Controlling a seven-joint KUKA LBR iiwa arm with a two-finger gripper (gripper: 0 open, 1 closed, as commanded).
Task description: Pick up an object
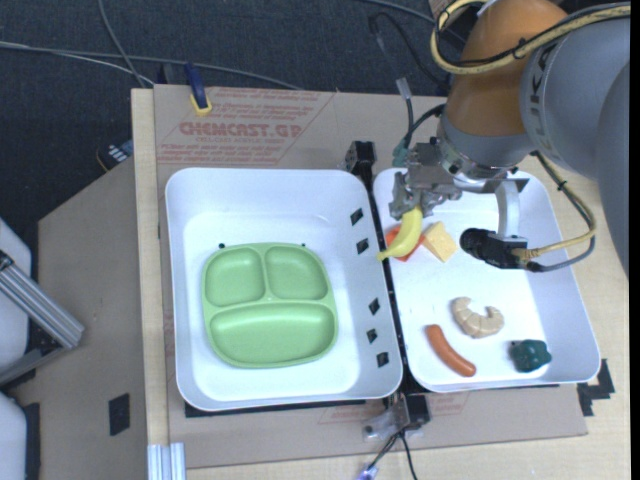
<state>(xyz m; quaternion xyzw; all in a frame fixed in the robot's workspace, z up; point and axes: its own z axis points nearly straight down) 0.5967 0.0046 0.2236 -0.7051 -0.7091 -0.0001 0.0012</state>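
The grey two-finger gripper (411,204) is hanging low at the upper left of the right white bin (572,298), directly over a curved yellow banana-shaped toy (404,240). I cannot tell its opening. It is probably aiming there because the toy is lying near the bin wall beside a pale yellow wedge (439,242).

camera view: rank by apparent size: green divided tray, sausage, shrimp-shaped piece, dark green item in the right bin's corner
1. green divided tray, by far the largest
2. sausage and shrimp-shaped piece: look alike in size, not ranked
3. dark green item, smallest, though the margin is slight
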